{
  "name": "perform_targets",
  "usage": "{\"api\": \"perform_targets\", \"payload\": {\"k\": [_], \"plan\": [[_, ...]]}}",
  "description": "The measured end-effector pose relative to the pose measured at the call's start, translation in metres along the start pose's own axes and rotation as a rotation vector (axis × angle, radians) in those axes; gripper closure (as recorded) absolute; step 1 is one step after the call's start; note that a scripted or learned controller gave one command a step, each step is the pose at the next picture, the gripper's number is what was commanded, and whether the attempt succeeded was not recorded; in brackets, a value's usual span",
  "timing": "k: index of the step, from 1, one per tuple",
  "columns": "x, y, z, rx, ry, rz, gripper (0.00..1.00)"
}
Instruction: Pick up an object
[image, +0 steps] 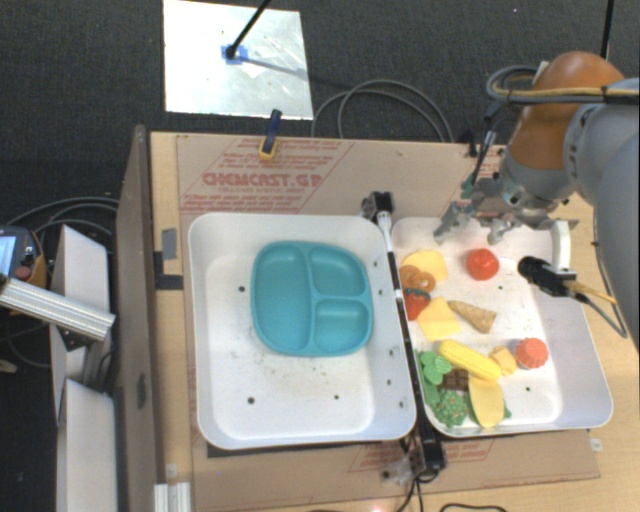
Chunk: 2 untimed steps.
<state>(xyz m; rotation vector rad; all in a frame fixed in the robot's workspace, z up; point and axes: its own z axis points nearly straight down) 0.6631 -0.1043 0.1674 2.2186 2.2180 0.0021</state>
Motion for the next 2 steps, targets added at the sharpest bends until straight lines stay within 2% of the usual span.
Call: {"api": "perform_targets", "payload": {"k": [1,2], "plan": [[-0.045,0.005,0.076,0.004,0.0,0.001,0.0],[-0.043,0.007,0.061,-0.002,-0.001,-0.005,1.0]]}}
